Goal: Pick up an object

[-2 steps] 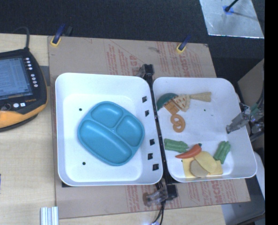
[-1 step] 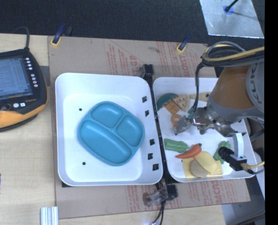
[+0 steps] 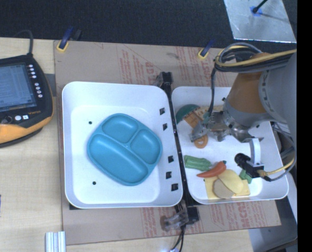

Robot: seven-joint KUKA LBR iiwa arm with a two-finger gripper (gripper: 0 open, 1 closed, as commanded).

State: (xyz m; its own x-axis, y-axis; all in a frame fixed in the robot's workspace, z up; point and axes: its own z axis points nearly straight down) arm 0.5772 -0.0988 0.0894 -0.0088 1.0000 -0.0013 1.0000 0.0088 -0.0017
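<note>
**Gripper lowered into the right bin, over the toy food at its far-left part**

The gripper (image 3: 202, 133) is seen low in the right bin (image 3: 271, 193), its tip among the items near the bin's far-left corner. Whether anything is gripped cannot be told; the tip is too small and cluttered to read. A small orange-brown piece (image 3: 200, 140) lies right at the tip, touching or just beside it, and it is judged to be the likeliest target. Just beyond it, toward the far-left corner, a dark green rounded piece (image 3: 186, 111) and an orange piece (image 3: 191, 119) are lying together.

The arm (image 3: 250, 96) is brought in from the right and covers much of the bin's far-right part, probably so that the tip can come down steeply on one item.

Along the near edge of the same bin, a green vegetable (image 3: 197, 163) and a red chili (image 3: 212, 169) are lying side by side, with a yellow piece (image 3: 230, 181) and a tan slice (image 3: 222, 190) near the near-right corner. These are well apart from the tip and are left untouched.

The left bin (image 3: 74, 140) is occupied by a blue divided plate (image 3: 125, 148), set near its middle, with nothing seen in its compartments. A tablet-like control unit (image 3: 11, 96) is resting on the bench's left edge.
</note>
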